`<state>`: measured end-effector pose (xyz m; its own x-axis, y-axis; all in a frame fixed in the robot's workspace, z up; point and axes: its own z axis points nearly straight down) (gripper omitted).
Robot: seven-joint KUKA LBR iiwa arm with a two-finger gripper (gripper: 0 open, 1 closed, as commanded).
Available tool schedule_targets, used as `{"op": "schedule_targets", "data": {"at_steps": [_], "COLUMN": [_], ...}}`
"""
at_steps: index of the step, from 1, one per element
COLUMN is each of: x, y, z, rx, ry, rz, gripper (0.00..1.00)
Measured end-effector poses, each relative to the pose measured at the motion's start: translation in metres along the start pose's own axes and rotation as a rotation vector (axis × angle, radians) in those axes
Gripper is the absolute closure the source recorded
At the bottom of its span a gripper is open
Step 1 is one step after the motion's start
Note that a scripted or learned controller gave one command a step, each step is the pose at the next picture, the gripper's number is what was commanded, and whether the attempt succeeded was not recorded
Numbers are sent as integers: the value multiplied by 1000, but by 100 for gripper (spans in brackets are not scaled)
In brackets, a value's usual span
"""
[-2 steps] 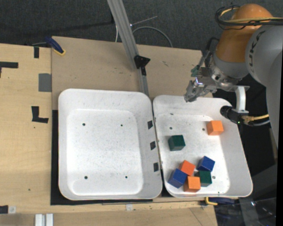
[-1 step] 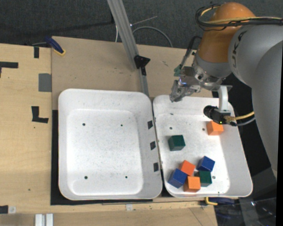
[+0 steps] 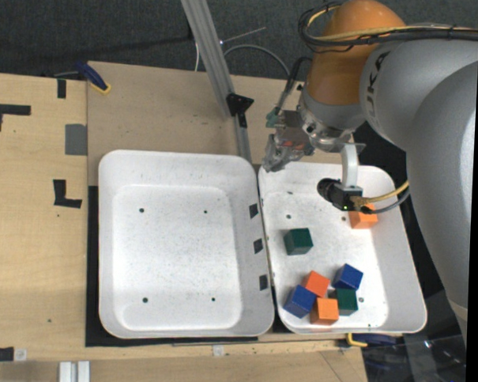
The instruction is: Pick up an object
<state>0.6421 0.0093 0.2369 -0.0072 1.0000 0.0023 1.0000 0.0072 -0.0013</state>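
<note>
The gripper is seen at the right bin's twelve-o'clock rim; the jaws' state cannot be told. A green cube lies mid-bin with open floor around it.

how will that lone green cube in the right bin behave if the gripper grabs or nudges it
The green cube looks rigid and small, so probably light. Its flat faces suggest sliding on the smooth right bin, not rolling. It sits apart from the other blocks, so a nudge likely disturbs nothing.
</note>
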Motion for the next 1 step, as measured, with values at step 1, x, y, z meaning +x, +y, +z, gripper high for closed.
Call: {"op": "schedule_targets", "data": {"at_steps": [1], "x": [44], "y": [-10], "z": [7], "rx": [2], "ry": [-1], "rz": [2], "gripper": [100]}}
